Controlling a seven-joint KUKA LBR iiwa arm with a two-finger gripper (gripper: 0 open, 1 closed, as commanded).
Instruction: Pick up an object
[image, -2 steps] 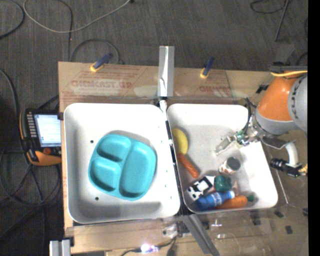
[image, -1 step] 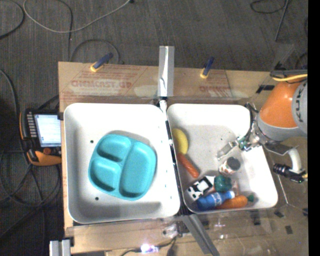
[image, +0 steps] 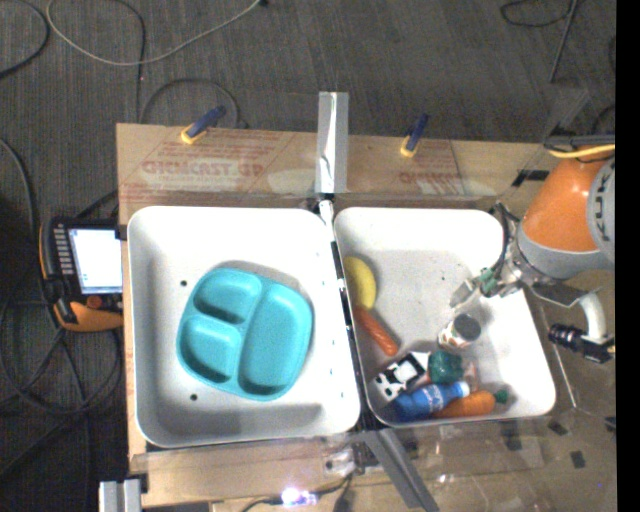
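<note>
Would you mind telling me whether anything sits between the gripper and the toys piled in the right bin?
Nothing visible does. The gripper hangs just above the toy pile at the front of the right bin, with no object between them. The banana and carrot lie off to the side.

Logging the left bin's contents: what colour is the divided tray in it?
Light turquoise blue tray, plain, seen in the camera view.

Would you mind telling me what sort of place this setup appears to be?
Probably a robotics lab: two white bins clamped on a board, cables across grey carpet, and a handheld control pendant beside them.
</note>
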